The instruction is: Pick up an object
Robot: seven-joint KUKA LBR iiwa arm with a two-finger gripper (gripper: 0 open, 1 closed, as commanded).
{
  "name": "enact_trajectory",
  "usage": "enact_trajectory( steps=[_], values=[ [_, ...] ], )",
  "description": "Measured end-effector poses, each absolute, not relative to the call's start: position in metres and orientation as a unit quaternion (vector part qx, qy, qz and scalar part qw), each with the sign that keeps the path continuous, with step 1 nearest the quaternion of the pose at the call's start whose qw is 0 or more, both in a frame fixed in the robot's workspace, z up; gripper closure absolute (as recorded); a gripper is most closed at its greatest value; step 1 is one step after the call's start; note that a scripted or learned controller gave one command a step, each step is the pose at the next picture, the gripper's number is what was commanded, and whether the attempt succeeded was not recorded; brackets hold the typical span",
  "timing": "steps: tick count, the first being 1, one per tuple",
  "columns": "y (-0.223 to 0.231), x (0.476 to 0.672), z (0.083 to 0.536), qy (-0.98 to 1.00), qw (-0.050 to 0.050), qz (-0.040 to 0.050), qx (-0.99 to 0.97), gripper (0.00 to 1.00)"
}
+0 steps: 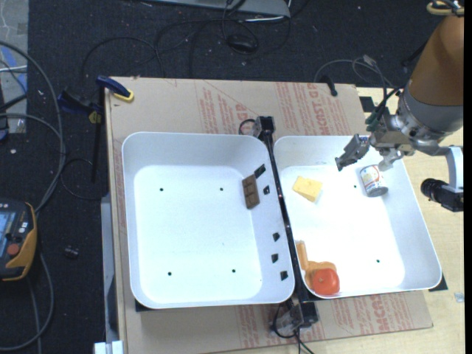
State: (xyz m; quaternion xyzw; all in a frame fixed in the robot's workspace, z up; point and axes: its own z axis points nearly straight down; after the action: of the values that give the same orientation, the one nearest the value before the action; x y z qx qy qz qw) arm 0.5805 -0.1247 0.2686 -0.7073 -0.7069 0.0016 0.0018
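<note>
Looking down at a slant, the camera view showed a cardboard-topped bench [221,98] carrying two shallow white bins side by side, with the grey arm [435,72] and its orange band entering from the right. The gripper [369,153] hung over the upper right part of the right bin [413,264]. Its two dark fingers [349,156] stood spread apart with nothing between them, so the claw was open and holding no object. Just beside the gripper, toward the near side, a small white can [372,180] with a red label lay tilted on the bin floor; whether a finger touched it could not be told. A yellow block [308,189] sat left of the can, apart from it, in the upper left part of the same bin. A red tomato-like ball [324,280] rested in the near left corner of the right bin, touching an orange piece [303,257] that lay along the left wall. The left bin [147,286] held a brown chocolate-like bar [251,192] near its right wall, toward the far side. A blue and yellow clamp [114,88] gripped the far left corner of the bench. Dark cables [184,32] ran across the black floor beyond the bench, and a yellow and black handheld unit [16,240] lay at the left edge.
</note>
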Motion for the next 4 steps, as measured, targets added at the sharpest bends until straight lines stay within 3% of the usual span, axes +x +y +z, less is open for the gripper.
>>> enact_trajectory(
  steps=[1,4],
  values=[
    [-0.125,0.581,0.271,-0.707,0.0,0.0001,-0.707,0.0],
    [-0.134,0.585,0.118,-0.707,0.002,0.0017,-0.707,0.0]
  ],
)
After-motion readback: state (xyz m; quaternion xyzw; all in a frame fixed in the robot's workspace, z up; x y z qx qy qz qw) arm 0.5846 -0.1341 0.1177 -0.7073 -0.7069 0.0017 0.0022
